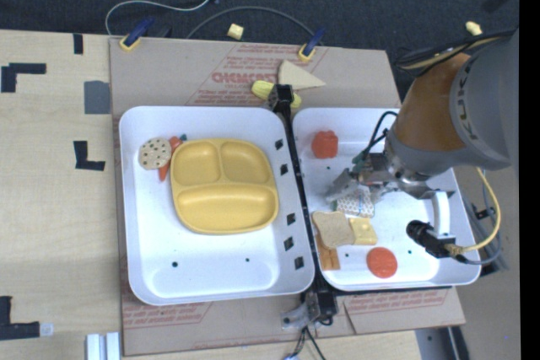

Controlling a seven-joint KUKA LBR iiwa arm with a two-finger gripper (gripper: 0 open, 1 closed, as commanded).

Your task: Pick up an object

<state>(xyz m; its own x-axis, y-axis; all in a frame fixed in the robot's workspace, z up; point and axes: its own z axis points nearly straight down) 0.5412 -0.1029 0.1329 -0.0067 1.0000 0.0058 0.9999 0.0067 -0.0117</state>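
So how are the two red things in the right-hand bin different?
The upper red piece is blocky and orange-red and lies alone near the divider. The lower red piece is round, flatter-looking and lies at the bin's front edge, close to the toast slice and cheese. Both lie in the right bin, untouched.

Loose objects lie in two white bins. In the right bin [439, 272]: a red pepper-like piece [325, 144] near the far left corner, a patterned grey-white packet [355, 203] at the middle, a tan bread slice [334, 229] lying flat beside a yellow cheese wedge [364, 231], and a red-orange tomato [381, 262] by the near edge. In the left bin [143, 261]: a yellow divided plate [224, 185] at the centre, with a speckled cookie [154, 153] by the far left corner.
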